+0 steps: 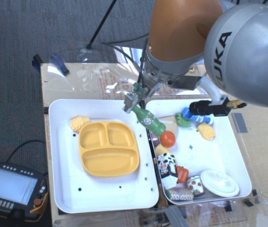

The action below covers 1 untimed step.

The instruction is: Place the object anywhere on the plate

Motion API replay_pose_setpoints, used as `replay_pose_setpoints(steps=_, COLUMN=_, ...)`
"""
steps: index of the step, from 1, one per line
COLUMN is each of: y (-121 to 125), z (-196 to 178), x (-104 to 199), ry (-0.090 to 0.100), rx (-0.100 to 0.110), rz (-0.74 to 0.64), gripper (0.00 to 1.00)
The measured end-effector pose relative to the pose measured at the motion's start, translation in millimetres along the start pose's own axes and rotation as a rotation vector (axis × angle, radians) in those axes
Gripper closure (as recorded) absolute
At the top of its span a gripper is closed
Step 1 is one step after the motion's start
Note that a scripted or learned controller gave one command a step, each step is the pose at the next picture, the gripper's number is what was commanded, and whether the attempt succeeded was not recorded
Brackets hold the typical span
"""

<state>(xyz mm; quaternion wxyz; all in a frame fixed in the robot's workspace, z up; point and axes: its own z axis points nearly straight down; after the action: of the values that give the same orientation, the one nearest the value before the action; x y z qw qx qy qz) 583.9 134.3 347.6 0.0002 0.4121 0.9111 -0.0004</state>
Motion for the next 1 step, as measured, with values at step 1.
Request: replay_pose_setpoints(steps=1, y=14.7, z=118.9, x=29.0, ry=0.007, rx=0.006, rz=-0.488, gripper=1.00)
